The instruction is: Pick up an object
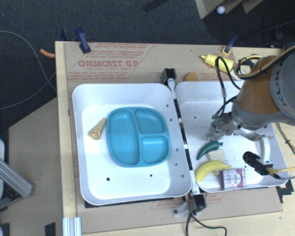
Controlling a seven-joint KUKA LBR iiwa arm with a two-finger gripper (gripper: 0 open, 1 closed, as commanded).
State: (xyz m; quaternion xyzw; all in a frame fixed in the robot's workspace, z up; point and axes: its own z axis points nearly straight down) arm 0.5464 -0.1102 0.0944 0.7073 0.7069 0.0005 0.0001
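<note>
End effector above green pepper

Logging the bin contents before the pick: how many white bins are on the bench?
2. The left bin holds a blue divided plate and an ice cream cone. The right bin holds a banana and other small items, under the arm.

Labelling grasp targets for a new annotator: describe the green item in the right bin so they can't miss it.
Start at the right bin, the one the arm reaches into. Near its left wall, just below and left of the tool, lies a small, slim, dark green toy pepper. It sits directly above the yellow banana and is the only green item there.
</note>
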